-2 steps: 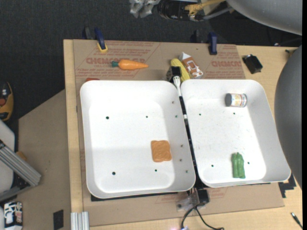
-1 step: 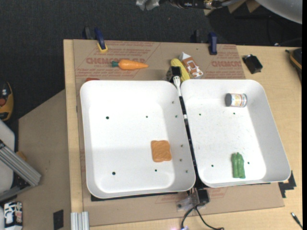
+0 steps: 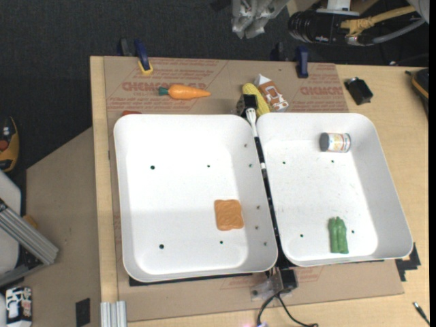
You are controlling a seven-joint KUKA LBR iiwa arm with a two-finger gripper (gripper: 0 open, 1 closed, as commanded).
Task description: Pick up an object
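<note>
— Two bins on the table (image 3: pixel 381 278), what lies in them?
— Left bin (image 3: pixel 136 182): orange waffle (image 3: pixel 229 214), near its front. Right bin (image 3: pixel 381 182): green vegetable (image 3: pixel 338 235) in front, small can (image 3: pixel 335 142) on its side at the back.
— And behind?
— Carrot (image 3: pixel 182 92) and corn (image 3: pixel 253 97) on the cardboard. Hand (image 3: pixel 255 9) hangs beyond, far from all; open or closed, I cannot tell.

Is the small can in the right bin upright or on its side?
On its side: the can lies with its round end facing left, near the right bin's far edge.
</note>
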